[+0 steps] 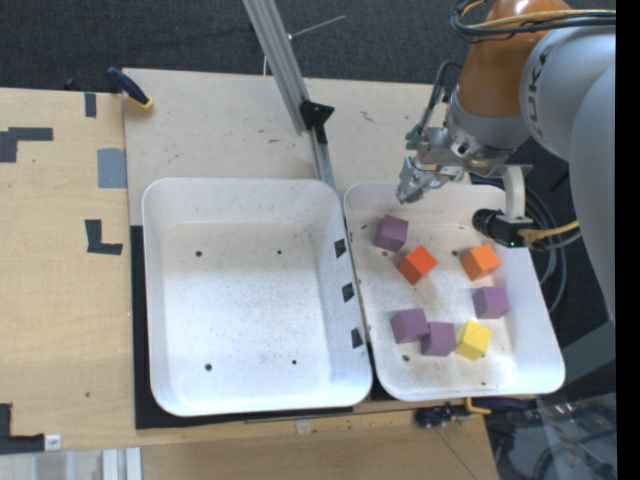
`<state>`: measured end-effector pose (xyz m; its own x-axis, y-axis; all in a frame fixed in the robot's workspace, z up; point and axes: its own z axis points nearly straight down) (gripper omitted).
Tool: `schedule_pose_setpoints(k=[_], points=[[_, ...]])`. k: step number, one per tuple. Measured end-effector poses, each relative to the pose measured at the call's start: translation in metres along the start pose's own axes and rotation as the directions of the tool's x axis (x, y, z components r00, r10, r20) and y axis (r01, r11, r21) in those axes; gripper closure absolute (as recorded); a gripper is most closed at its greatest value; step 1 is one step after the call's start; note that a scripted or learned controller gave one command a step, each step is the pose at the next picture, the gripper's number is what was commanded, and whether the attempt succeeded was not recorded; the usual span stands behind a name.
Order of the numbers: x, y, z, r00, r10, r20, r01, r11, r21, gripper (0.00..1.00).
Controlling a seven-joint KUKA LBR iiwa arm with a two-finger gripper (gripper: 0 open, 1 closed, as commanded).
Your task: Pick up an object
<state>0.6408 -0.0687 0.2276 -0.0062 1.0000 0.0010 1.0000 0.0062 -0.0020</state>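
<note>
Seen from above at a slant: pale wooden worktop [60,268] bearing two shallow white plastic bins side by side. Left bin [160,368] larger, speckled with dark marks and four small holes. Right bin [535,368] holding seven small cubes.

Cubes in the right bin:
- purple cube [391,233], nearest the far rim, just below the gripper;
- orange-red cube [418,264], just beside and nearer than the purple one;
- orange cube [480,261], toward the right wall;
- small purple cube [490,301], close below the orange cube;
- purple cube pair [409,324] and [438,339], touching each other near the front;
- yellow cube [474,339], touching the right-hand member of that pair.

Grey arm with orange band [505,58] entering from the right, wrist angled down toward the far rim of the right bin. Two-finger gripper [413,190] poised over the far left corner of the right bin, above and apart from the purple cube; nothing visible between the fingers. Fingers close together, but open or closed state not discernible at this angle and scale.

Slanted grey metal post [285,63] crossing the upper worktop, ending at a black bracket near the gap between the bins. Blue-and-yellow clamp [130,86] at the far left corner of the board.
</note>
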Motion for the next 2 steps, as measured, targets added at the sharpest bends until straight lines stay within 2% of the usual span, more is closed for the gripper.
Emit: schedule_pose_setpoints(k=[2], points=[[0.119, 0.016, -0.005, 1.0, -0.001, -0.001, 0.001, 1.0, -0.001, 1.0]])
